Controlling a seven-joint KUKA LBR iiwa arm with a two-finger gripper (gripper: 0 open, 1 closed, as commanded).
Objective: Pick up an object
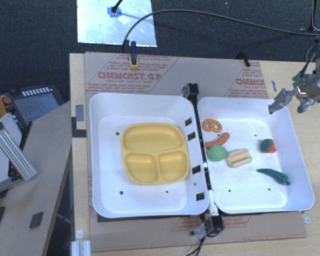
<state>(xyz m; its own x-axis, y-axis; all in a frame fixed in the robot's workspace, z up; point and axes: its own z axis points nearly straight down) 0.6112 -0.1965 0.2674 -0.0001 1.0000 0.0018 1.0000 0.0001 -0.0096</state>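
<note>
The fingers (pixel 280 101) of the gripper (pixel 290 103) look spread apart and hold nothing, poised over the right bin's (pixel 296 196) far right corner; the yellow tray (pixel 152 152) fills the left bin (pixel 104 196); toward the viewer and left of the fingers lie the toy hot dog bun (pixel 238 157), long axis roughly left-right, then the green chilli (pixel 274 176), pointing near-right.

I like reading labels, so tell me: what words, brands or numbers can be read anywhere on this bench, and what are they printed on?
"CHEMCAST GP": red print on the brown sheet behind the left bin.
A second red print of the same kind on the sheet behind the right bin, slanted: too blurred to read.
</note>
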